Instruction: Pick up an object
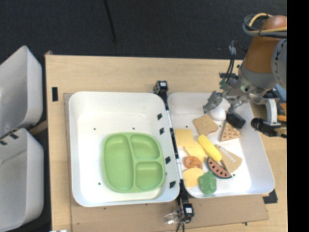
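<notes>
A light wooden bench (pixel 120 74) stands on dark carpeted floor (pixel 120 18) crossed by a thin cable, with 2 white boxy units (pixel 17 129) at its left edge under even light.

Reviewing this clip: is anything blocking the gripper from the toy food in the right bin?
Nothing visible does. The gripper hangs at the right bin's far end, just above the bread slice and pizza slice; the corn cob lies uncovered nearer the camera.
</notes>
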You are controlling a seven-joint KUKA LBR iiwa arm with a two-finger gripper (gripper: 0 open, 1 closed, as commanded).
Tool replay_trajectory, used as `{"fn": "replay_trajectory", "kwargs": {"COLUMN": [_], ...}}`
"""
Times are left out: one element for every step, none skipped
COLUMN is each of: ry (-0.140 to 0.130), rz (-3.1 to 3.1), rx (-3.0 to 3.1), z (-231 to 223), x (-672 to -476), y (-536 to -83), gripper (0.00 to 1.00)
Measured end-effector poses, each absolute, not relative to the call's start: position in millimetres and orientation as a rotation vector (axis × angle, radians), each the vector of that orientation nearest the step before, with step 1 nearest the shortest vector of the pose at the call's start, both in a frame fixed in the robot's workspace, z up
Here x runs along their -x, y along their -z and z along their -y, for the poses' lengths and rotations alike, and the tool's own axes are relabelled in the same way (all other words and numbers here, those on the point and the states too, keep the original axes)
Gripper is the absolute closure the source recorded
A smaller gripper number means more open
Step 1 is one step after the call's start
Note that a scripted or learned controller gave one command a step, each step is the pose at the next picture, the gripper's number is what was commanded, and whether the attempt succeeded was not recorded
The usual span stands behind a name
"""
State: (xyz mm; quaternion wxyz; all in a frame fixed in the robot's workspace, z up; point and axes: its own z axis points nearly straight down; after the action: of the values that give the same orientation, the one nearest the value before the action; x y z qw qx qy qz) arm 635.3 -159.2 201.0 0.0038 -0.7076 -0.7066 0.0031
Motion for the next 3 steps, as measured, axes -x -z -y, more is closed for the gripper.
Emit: {"fn": "replay_trajectory", "kwargs": {"ry": [-0.001,-0.005,-0.006], "rz": [2.223,2.225,2.221], "rx": [2.22,2.216,2.218], "z": [158.9,156.0,156.8], "x": [-637.5,-643.6,-642.9], "y": [-206.4,-160.2,-106.3], "gripper": [0.0,0.0,0.0]}}
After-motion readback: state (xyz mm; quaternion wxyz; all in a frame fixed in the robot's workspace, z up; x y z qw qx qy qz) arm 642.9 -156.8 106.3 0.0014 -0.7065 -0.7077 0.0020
